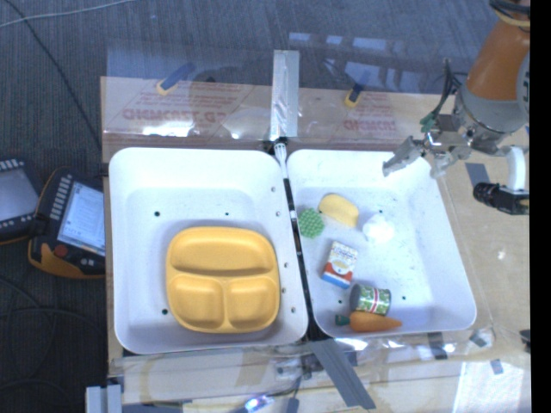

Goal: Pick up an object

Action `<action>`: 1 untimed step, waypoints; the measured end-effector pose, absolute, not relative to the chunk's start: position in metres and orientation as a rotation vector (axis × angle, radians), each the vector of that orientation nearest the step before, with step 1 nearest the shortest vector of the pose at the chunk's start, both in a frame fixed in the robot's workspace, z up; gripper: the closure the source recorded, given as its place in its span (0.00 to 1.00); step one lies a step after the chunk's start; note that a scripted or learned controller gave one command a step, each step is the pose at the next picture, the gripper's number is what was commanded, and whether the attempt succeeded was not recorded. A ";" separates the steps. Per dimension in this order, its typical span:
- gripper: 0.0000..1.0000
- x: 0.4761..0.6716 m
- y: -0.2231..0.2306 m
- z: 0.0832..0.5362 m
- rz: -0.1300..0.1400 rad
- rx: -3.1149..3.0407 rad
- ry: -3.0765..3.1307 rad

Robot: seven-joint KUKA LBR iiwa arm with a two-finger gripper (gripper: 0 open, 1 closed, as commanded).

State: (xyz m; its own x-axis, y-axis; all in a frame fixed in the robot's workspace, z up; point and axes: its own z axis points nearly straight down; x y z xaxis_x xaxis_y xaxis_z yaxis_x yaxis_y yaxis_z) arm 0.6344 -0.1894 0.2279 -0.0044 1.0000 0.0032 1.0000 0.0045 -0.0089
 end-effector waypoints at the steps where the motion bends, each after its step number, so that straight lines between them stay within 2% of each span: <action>1: 0.00 0.656 -0.136 0.143 0.008 -1.929 -2.471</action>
